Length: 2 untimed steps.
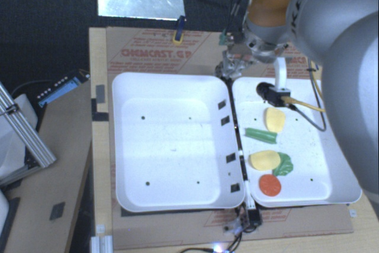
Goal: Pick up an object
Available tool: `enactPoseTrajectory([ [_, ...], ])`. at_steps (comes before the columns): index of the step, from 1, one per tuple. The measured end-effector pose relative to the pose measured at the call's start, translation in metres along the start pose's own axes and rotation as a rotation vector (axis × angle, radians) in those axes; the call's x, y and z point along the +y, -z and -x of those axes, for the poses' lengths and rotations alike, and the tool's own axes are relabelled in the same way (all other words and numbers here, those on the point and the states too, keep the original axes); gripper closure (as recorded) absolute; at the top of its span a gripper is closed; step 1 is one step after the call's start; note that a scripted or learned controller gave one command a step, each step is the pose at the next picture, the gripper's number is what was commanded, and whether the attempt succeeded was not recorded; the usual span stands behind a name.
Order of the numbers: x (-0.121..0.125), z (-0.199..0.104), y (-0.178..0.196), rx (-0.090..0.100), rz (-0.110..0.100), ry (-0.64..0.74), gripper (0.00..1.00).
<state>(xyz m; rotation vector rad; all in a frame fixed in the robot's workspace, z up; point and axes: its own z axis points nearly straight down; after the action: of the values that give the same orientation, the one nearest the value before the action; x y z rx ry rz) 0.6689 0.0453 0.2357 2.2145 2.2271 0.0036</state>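
Observation:
Several small objects lie in the right bin (331,186): a pale yellow piece (274,119), a green stick (261,135), a yellow oval (264,159) with a green leafy piece (283,165) against its right side, and a red disc (270,185) nearest the front. My gripper (232,68) hangs at the far rim where the two bins meet, behind all the objects. Nothing shows between its fingers. The arm's orange band and grey body fill the upper right.
The left bin (172,139) sits beside the right one, joined along a divider with black clips (228,121). A black cable fitting (269,92) and yellow cable hang over the right bin's far part. Cardboard (148,50) lies under both bins.

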Motion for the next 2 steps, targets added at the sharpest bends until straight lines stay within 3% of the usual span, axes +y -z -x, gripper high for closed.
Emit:
enactPoseTrajectory([
  [1, 0.0, -0.009, 0.009, 0.0, 0.0, 0.0, 1.0],
  [2, 0.0, 0.066, 0.025, -0.004, 0.001, -0.01, 1.0],
])
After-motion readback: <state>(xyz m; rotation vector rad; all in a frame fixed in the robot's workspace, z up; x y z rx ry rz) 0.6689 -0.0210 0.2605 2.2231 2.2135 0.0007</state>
